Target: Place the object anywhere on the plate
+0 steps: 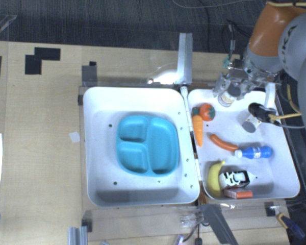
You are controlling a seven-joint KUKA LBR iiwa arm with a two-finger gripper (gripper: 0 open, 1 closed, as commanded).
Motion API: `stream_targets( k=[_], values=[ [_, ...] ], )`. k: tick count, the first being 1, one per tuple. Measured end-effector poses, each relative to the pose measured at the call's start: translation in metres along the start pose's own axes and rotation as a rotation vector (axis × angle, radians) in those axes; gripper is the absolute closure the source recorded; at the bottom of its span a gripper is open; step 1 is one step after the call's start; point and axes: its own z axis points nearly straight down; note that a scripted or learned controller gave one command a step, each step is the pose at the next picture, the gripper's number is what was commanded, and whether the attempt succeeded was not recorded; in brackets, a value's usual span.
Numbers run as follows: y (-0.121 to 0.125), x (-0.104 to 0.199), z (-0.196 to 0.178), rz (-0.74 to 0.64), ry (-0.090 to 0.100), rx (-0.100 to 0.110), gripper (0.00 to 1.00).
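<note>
We are looking down at the gripper (233, 88), which is hanging over the far corner of the right bin (290, 172) beneath the grey arm (296, 40) and its orange band (268, 29); from this angle we cannot tell how it is set, and nothing is showing in its grasp. Just below and to the left of the gripper, a carrot (198, 129) is lying against the bin's left wall, its leafy end touching a small red and green vegetable (207, 111). Further toward the near side of the bin from the gripper, an orange sausage-shaped piece (223, 142) is resting at a slant, and just beside its lower end a blue bottle (255, 152) is lying on its side. Nearer still — at the bin's front edge, well apart from the gripper — we are seeing a yellow banana (214, 175) touching a black and white toy (234, 177), with a small red box (238, 193) just beside them. To the gripper's right, a black and white fitting (262, 111) is sitting over the bin's far right part. Well to the gripper's left, across the wall between the bins, the blue plate (146, 143) — divided into compartments — is sitting in the middle of the left bin (97, 177).
</note>
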Motion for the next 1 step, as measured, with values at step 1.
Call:
stream_targets(
  k=[1],
  values=[
    [-0.0706, 0.0578, 0.0139, -0.096, 0.003, 0.003, 1.0]
  ],
)
